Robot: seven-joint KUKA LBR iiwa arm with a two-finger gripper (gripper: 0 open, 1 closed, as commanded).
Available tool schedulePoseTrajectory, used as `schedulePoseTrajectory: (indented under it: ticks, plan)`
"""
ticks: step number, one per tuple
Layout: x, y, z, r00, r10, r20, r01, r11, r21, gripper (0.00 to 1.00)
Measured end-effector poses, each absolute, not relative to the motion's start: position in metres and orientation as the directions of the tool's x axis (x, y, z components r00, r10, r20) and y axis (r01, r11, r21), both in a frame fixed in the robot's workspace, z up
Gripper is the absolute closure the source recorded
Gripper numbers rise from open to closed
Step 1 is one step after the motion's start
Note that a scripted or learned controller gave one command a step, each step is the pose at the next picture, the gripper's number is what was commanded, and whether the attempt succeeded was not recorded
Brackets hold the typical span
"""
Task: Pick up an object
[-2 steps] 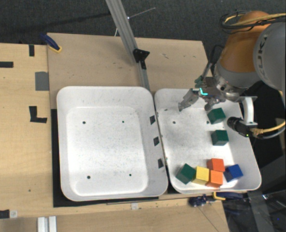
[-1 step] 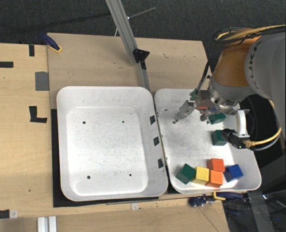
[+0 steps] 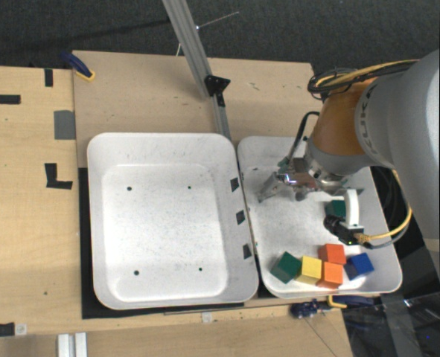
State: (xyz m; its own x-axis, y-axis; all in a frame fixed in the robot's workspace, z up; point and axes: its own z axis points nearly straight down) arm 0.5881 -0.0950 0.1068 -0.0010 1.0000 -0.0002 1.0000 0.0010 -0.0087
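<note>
End effector (image 3: 278, 186) is down inside the right bin (image 3: 287, 229), about halfway along it and over on the side next to the other bin. Honestly can't tell from this angle if it's open or closed, and I can't make out anything held in it.

Starting at the near end: all the pickable stuff is bunched in the near corner of that right bin. Green block (image 3: 285, 267), then a yellow block (image 3: 311, 268) touching it, then two orange blocks (image 3: 331, 274) one behind the other, and a blue block (image 3: 359, 265) out by the rim. That cluster sits well apart from the end effector, nothing touching.

Left bin (image 3: 160, 229) sits right alongside, rims touching. The desk (image 3: 26, 222) has a few black tape marks (image 3: 52, 175) off to the left. Farther back a metal pole (image 3: 193, 39) slants up from between the bins, and there's a small blue and yellow thing (image 3: 78, 65) at the far corner of the board.
</note>
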Motion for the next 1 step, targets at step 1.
schedulePoseTrajectory:
  ticks: [1]
  plan:
    - [0.5870,-0.0945,0.0903,-0.001,1.000,-0.001,1.000,0.001,-0.005,0.00]
